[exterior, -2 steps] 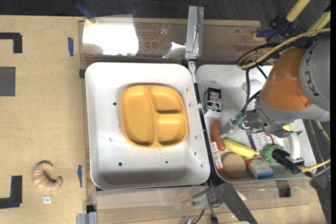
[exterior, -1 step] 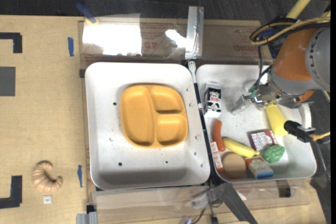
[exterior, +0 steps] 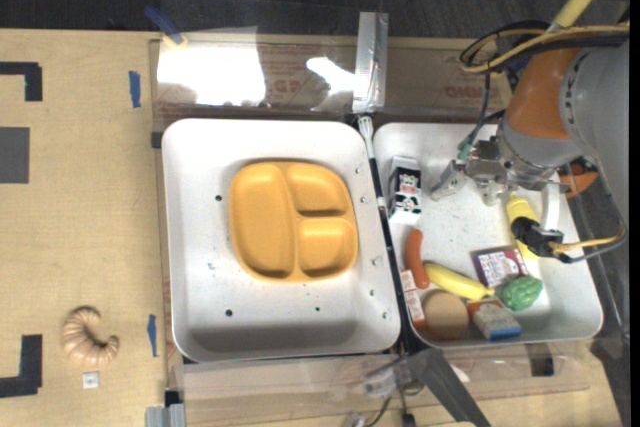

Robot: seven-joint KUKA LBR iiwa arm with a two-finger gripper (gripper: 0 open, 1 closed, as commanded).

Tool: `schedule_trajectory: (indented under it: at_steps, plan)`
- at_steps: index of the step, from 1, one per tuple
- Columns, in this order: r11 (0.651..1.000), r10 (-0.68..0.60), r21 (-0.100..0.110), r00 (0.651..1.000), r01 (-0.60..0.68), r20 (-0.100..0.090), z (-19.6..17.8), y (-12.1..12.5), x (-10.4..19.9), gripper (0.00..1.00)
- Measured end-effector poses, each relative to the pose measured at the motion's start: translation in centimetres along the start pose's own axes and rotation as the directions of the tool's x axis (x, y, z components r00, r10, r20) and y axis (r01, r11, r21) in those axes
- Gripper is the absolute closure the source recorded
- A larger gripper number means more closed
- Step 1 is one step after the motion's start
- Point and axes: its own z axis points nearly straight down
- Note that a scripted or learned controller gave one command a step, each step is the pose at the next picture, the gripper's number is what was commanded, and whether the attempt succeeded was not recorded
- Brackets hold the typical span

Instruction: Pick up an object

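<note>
Progress: nothing lifted yet, judging by the scene. Gripper [exterior: 487,177] low over the upper part of the right shallow white bin [exterior: 585,315], among cables; grasp state impossible to tell, nothing seen pinched. Candidate objects bunched at the bin's lower end: long yellow banana [exterior: 455,280], long axis slanting from upper left to lower right; slim red-orange sausage-shaped toy [exterior: 412,250], lying nearly along the bin's left wall; round tan ball [exterior: 446,313]; green knobbly toy [exterior: 521,293]. Left: descent, closing, lifting. Orange divided plastic tray [exterior: 293,219] resting in the left white bin [exterior: 190,315].
</note>
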Motion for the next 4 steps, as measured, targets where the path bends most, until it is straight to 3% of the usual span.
schedule_trajectory:
  at_steps: [1, 2, 3, 4]
  plan:
    - [0.958, -0.287, 0.000, 0.958, 0.287, 0.001, -9.0, -0.8, -4.1, 0.00]
    - [0.993, -0.121, 0.007, 0.993, 0.121, -0.002, -10.1, -3.2, -5.4, 0.00]
    - [0.975, -0.224, -0.002, 0.975, 0.224, -0.003, -1.1, -3.8, -7.6, 0.00]
    - [0.975, -0.222, 0.001, 0.975, 0.222, -0.001, -1.9, -3.9, -7.8, 1.00]
